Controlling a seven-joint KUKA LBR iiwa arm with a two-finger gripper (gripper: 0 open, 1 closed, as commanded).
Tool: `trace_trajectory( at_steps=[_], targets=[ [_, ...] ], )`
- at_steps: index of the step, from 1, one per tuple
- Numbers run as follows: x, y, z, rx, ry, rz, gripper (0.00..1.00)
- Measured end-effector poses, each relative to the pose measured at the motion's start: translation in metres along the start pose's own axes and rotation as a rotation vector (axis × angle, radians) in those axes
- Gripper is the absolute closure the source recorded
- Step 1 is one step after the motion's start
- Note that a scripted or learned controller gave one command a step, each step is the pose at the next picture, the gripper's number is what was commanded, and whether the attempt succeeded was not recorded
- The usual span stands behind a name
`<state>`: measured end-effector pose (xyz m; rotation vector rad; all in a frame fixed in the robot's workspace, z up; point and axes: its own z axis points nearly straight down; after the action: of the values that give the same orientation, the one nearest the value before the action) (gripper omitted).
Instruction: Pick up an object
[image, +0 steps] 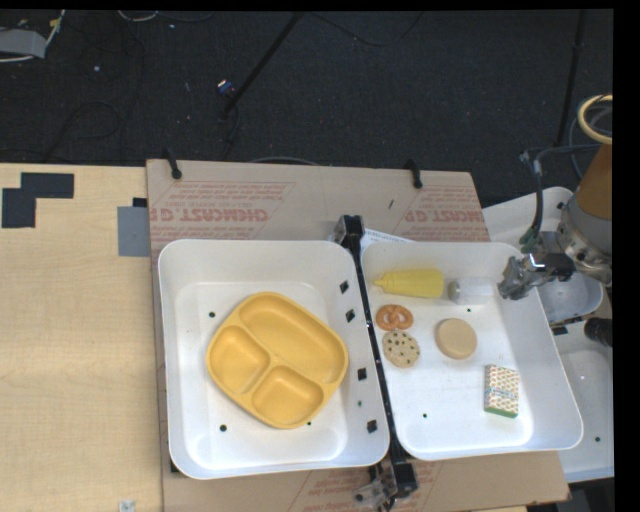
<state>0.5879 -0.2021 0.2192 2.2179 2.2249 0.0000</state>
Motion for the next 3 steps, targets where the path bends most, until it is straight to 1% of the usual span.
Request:
trace_trajectory(
  at_steps=[1, 2, 3],
  targets=[
    [0.057, -0.004, 0.005, 0.004, 0.002, -0.002, 1.00],
    [0.102, 0.005, 0.010, 0.004, 0.002, -0.001, 1.00],
    [0.156, 0.010, -0.003, 0.003, 0.001, -0.001, 1.00]
  ],
)
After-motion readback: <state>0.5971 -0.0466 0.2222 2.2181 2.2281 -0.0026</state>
